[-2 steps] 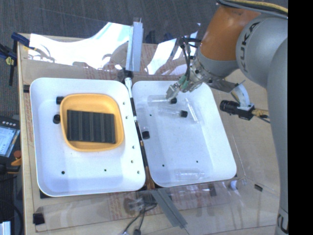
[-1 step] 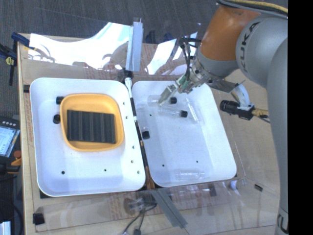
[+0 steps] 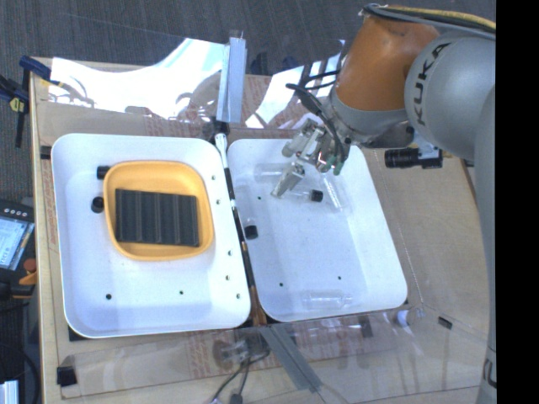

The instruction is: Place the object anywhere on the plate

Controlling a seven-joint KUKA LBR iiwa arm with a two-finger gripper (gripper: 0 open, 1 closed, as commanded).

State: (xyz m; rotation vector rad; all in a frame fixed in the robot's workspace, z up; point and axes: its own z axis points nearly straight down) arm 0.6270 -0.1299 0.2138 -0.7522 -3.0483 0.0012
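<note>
Tan worktop carries two shallow white bins side by side, and it is the largest thing in the camera view. Next in size is the grey arm, with its orange band above the wrist, reaching in from the right and leaning over the far part of the right bin. The left bin is the roomier-looking of the two and holds a yellow plate with rounded corners, lying flat a little toward the far side of that bin. A dark ribbed panel covers the middle of the plate.

Smaller again, the hand hangs over the far half of the right bin, tilted toward the divide between the bins. Metal parts and glare blur together there, so I cannot tell whether it is open or closed, nor whether anything is in it.

Smallest is a faint clear object, which seems to lie on the floor of the right bin near its front edge, well apart from the hand and from the plate; its shape is too pale to make out.
</note>
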